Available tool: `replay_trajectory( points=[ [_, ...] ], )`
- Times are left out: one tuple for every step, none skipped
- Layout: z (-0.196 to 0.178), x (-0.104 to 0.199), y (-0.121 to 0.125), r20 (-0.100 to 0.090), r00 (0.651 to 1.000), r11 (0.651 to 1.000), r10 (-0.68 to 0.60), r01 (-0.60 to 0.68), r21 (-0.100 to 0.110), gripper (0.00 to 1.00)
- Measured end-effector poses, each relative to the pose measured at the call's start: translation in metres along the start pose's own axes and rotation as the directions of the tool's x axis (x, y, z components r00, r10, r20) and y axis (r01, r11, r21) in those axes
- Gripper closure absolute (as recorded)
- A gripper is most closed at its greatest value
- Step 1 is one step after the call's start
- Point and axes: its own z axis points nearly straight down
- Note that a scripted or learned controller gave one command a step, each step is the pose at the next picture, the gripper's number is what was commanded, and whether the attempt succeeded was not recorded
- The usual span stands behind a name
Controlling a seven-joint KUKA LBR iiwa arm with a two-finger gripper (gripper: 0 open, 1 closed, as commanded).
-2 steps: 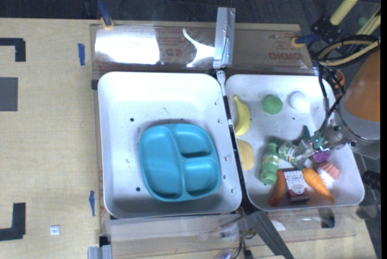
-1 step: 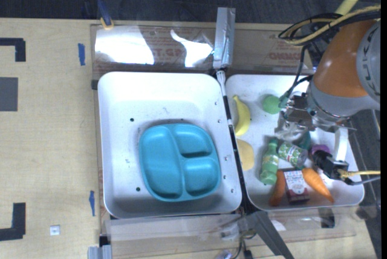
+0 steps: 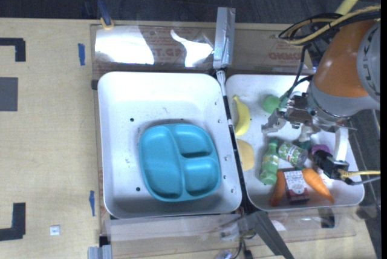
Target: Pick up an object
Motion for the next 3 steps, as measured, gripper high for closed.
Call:
replay_trajectory(
  points=[
    [0.065, -0.026, -0.009, -0.002, 0.974, 0.974, -0.224, 0.224, 0.005, 0.00],
    [0.101, -0.025, -0.013, 0.003, 0.938, 0.938, -0.347, 0.347, -0.009, 0.00],
    [0.100, -0.036, -0.039, 0.005, 0.924, 0.924, -0.382, 0.382, -0.017, 0.00]
  ],
)
